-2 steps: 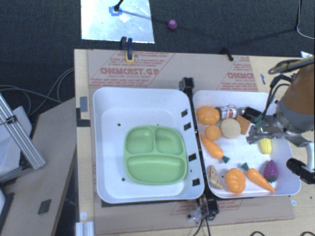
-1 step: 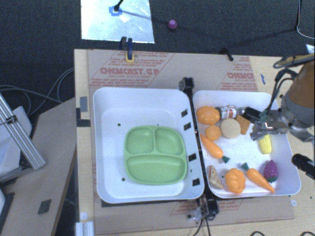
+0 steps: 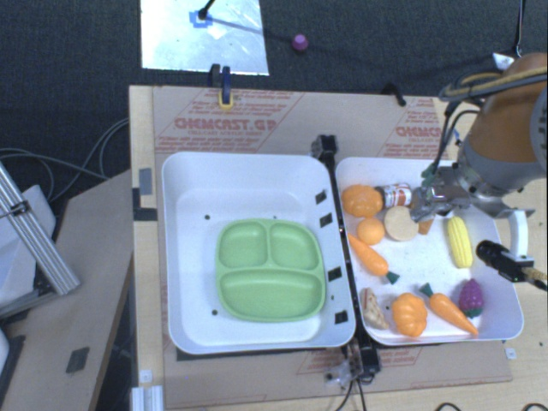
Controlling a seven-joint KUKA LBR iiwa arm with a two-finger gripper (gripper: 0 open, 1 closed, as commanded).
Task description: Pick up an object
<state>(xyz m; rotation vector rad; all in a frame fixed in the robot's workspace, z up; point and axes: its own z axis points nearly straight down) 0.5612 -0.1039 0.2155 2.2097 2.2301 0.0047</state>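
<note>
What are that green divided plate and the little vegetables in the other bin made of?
The green three-compartment plate looks like moulded plastic with a soft matte sheen and rounded ridges. The yellow corn cob, the orange carrot and the purple grape bunch seem to be plastic toys: flat, even colours and smooth surfaces. I can't be sure.

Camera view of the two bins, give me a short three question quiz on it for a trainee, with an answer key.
1. True or false: the green divided plate lies in the same bin as the toy food.
2. Which item lies nearest the gripper? A) purple grapes B) round tan slice C) small pumpkin
3. Fill in: the yellow corn cob lies in the ____ bin in this view.

Key: 1 false, the plate is in the left bin; 2 B; 3 right.
</note>
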